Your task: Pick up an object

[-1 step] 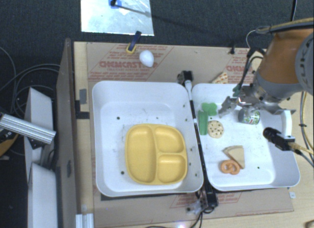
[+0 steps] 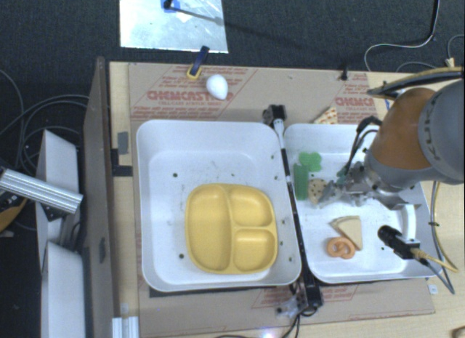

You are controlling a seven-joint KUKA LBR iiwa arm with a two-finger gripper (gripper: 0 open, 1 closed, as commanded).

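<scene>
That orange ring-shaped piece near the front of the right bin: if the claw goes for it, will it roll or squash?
The orange ring piece lies flat, so rolling seems unlikely. It looks like a small toy food, probably light and liable to skid on the smooth right bin. Whether it squashes I cannot tell.

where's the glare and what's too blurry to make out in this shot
Camera view: the strongest glare sits on the shiny sheet on the dark floor above the bench, and the white egg is nearly blown out. The yellow tray in the left bin is evenly lit and clear. The gripper over the right bin is dark and smeared, too blurred to read.
</scene>
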